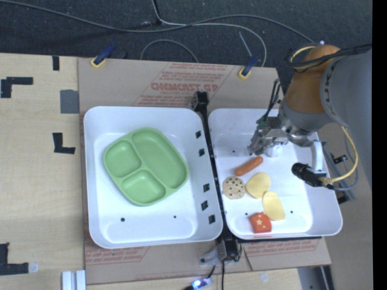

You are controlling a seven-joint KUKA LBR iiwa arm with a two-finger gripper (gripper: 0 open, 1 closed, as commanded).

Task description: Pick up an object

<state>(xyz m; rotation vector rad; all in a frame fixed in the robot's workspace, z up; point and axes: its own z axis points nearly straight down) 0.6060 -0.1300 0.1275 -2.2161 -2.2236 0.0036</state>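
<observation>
- The gripper (264, 145) hangs over the upper middle of the right bin (326, 219), just above the sausage (248, 165); its metal end is small and blurred, and whether it is open or closed cannot be told, nor whether it touches anything.
- The orange-red sausage lies at a slant on the bin floor, with its upper end nearest the gripper.
- Just below the sausage sits a round speckled cookie (233, 187), and beside it, touching or nearly so, a pale yellow piece (258, 184).
- A second yellow piece (273, 205) lies lower right of the first, and a red block with a small pale mark (260, 222) rests by the bin's near wall.
- The left bin (100, 222) holds a green tray with three compartments (145, 165), lying flat and turned at an angle.
- A black divider strip with clips (208, 168) runs between the two bins.
- Both bins sit on a sheet of brown cardboard (145, 80), held at its far edge by two blue-and-yellow clamps (104, 54), on a light wooden bench (30, 180) marked with black tape pieces.
- Beyond the bench lies dark carpet (72, 11) crossed by thin cables (199, 26).
- The arm (320, 89) is cut off at the right; an orange band shows above the wrist, and a black fitting with a yellow cable (311, 175) hangs over the bin's right side.
- Red print on the cardboard reads roughly "CHEMCAST GP"; the smaller lines beneath it are too fine to read.
</observation>
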